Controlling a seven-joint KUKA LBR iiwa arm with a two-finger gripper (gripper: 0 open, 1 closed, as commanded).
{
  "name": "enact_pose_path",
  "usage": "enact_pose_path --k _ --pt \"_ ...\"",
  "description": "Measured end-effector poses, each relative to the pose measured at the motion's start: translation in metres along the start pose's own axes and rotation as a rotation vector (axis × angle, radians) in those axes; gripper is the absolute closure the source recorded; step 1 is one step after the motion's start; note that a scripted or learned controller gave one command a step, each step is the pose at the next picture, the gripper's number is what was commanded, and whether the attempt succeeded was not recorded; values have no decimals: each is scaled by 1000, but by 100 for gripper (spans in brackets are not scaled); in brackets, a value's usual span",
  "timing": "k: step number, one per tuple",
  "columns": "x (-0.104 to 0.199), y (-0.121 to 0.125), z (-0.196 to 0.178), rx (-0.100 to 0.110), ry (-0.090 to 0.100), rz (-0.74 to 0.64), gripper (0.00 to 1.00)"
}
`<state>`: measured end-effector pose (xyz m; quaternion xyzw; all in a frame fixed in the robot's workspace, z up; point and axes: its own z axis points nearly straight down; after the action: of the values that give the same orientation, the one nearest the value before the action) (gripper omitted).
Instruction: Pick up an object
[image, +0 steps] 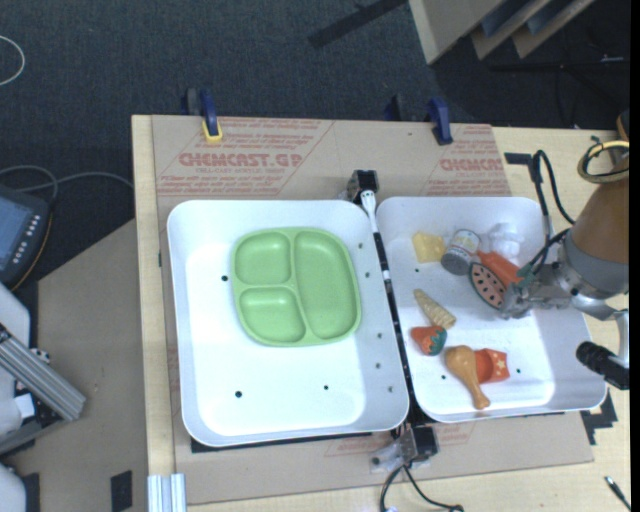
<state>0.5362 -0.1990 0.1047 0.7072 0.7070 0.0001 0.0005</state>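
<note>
the arm (600, 245) came in from the right, its orange band over the right bin's (530, 395) far edge. the gripper (512, 296) sat low inside that bin, right against a watermelon slice (487, 283), red with dark seeds. from where i stood i could not tell whether it had the slice or only touched it.

the rest of the toys lay in the same bin. a grey can (459, 252) lay on its side just up and left of the slice, with a yellow cheese wedge (429, 247) beside it and something white (503, 240) near the back wall. further forward were a tan cone (434, 309), a small red and teal piece (429, 340) just below it, a chicken drumstick (467, 372) and a red block (494, 366) touching the drumstick.

the left bin (200, 330) held a green divided plate (297, 286) with three compartments, lying flat toward the back. both bins rested on a cardboard sheet (250, 150) printed in red and held by two blue clamps (210, 115) at the far edge.
</note>
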Motion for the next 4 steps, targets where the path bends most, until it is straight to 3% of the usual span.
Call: enact_pose_path --k 2,3,4 --pt "6 14 -93 -4 -2 -2 100" --pt "6 15 -122 -4 -2 -2 100" --pt "57 19 -130 0 2 -6 100"
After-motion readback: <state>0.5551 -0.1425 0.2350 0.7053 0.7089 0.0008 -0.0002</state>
